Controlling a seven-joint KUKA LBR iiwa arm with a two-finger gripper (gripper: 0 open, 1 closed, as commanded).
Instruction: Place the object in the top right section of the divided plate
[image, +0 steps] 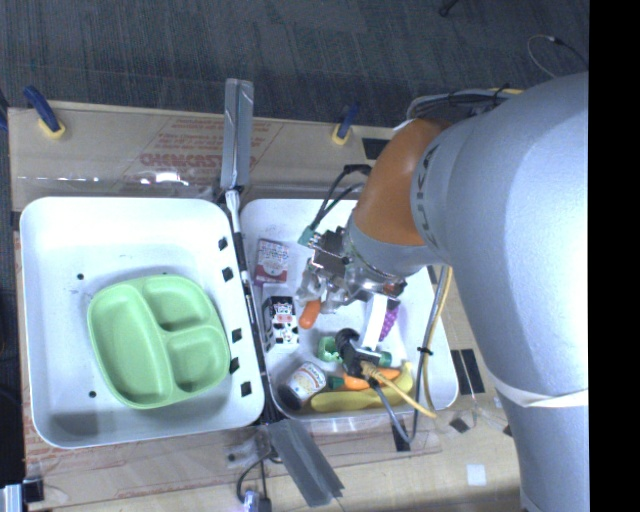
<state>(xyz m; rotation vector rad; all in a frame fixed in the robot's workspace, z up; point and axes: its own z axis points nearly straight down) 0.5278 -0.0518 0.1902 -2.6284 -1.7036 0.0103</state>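
The green divided plate lies in the left bin, with one large section at the left and two smaller ones at the right. My gripper is down inside the right bin, under the orange wrist band. A small orange object sits right at the gripper's tip, touching or nearly touching it; whether it is gripped is not visible. The gripper is well to the right of the plate, across the divider between the bins.
The right bin holds a red-and-white packet, a black-and-white toy, a green piece, a can, a banana and a purple item. The large grey arm covers the bin's right side.
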